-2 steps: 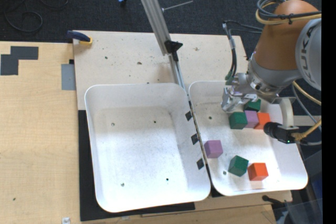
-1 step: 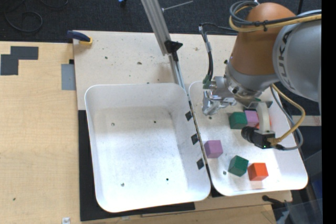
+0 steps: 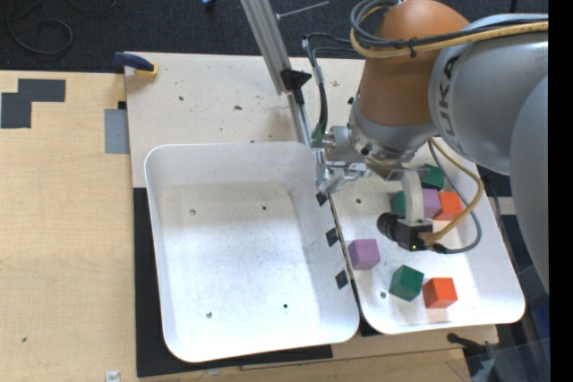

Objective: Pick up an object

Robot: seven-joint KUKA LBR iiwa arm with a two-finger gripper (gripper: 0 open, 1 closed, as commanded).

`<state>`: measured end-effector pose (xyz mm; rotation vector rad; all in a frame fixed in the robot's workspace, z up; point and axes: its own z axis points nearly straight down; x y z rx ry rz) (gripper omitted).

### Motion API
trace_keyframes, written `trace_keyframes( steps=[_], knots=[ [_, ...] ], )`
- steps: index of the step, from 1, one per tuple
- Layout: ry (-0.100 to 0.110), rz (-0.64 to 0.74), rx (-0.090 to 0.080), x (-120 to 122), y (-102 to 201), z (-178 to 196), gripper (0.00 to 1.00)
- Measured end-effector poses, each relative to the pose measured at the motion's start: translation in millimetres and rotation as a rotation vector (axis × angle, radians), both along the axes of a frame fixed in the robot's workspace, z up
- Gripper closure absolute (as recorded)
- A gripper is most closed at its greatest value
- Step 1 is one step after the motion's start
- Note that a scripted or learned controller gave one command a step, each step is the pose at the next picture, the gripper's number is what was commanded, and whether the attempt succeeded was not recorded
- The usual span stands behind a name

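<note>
Purple cube (image 3: 363,253), flat in rt bin (image 3: 479,277), no clear long axis

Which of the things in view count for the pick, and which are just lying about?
For the job:
purple block, green block and orange block in the right-hand bin; more blocks sit partly hidden under the wrist.

Lying about:
left-hand bin; blue clamp on the bench; metal rail; cables on the floor.

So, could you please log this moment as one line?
gripper: at inner edge of right bin | grasp: none visible | loose in bin: purple cube, green cube, orange cube
</note>
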<state>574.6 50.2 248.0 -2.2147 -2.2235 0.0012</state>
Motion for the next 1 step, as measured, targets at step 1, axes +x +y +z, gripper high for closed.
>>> trace_keyframes(
  steps=[1],
  knots=[
    [0.001,-0.001,-0.001,9.6,39.5,-16.6,1.00]
  ],
)
